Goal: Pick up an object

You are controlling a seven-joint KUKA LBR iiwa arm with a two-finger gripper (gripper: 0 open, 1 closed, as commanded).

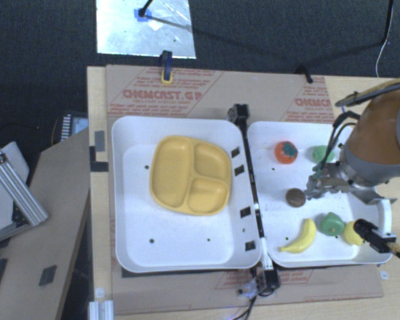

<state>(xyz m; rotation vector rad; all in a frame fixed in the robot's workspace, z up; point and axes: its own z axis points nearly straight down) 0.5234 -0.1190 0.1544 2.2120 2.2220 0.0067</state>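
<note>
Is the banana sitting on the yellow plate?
No, the banana lies in the right bin, while the yellow plate sits in the left bin.

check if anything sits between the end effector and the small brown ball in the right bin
Nothing visible does. The end effector hangs just right of the brown ball, with bare white bin floor around the ball. The banana lies nearer the camera and the orange fruit farther back, both off that line.
</note>
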